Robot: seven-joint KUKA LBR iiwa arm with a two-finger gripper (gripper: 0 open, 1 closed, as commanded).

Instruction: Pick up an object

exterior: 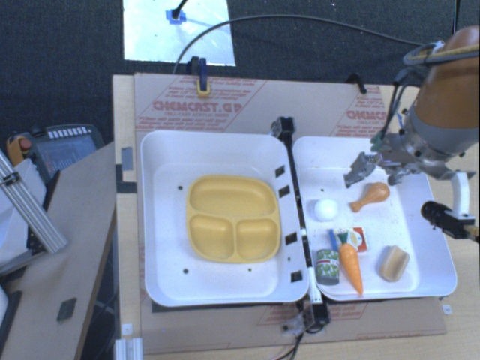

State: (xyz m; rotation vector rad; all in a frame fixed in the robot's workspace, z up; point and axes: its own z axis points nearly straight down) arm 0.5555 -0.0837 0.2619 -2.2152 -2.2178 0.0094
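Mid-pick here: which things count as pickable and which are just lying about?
Job:
pincer
orange toy drumstick
white ball
orange toy carrot
green can
tan bread chunk

Lying about:
yellow compartment tray
grey control pendant

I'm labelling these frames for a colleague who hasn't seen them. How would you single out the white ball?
Find the right bin, the one holding small items. The white ball lies near its left wall, just up from the can and carrot. It is the only plain white round thing there.
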